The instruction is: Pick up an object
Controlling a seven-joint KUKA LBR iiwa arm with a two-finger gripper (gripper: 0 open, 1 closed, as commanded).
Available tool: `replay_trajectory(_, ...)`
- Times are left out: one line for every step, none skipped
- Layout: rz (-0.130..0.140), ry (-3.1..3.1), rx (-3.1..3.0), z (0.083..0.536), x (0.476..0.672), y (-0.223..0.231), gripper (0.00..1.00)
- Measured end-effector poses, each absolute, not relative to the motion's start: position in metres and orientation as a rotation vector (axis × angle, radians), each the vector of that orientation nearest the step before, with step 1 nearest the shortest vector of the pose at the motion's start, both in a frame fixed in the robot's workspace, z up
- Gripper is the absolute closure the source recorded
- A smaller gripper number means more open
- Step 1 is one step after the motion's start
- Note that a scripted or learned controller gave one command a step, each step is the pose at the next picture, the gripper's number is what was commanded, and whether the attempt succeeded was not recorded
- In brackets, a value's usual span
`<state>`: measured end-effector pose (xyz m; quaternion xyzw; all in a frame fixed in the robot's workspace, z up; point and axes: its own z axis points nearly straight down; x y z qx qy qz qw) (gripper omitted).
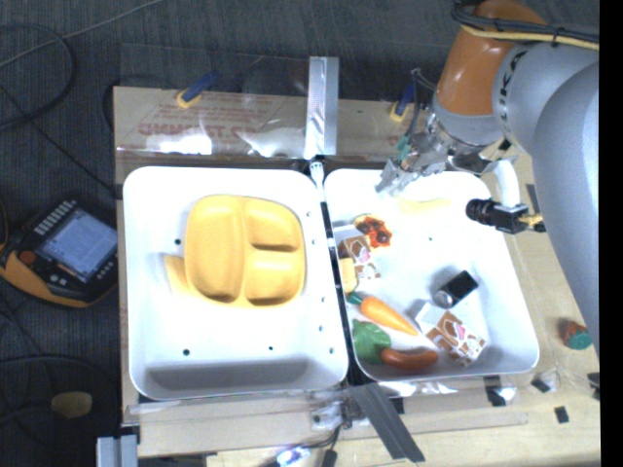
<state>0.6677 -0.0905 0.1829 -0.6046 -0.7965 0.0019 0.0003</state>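
Observation:
My gripper (407, 169) hangs over the far edge of the right bin (506, 261), below the orange-banded wrist (477, 42). Nothing can be made out in it. The right bin holds an orange carrot (389, 312), a green piece (368, 340), a brown sausage (409, 359), a black block (456, 287), a small printed box (456, 336), a red and black piece (375, 230) and a small printed pack (358, 252). All of these lie nearer the camera than the gripper and apart from it.
A yellow divided tray (243, 249) lies upside down in the left bin (146, 339). A black knob (492, 212) juts out of the arm over the right bin's far right side. A handheld device (63, 251) rests on the floor at left.

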Motion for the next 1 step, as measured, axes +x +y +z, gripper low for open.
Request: replay_trajectory(0.009,-2.555,-1.827,0.1985,0.6394,-0.0815,1.00)
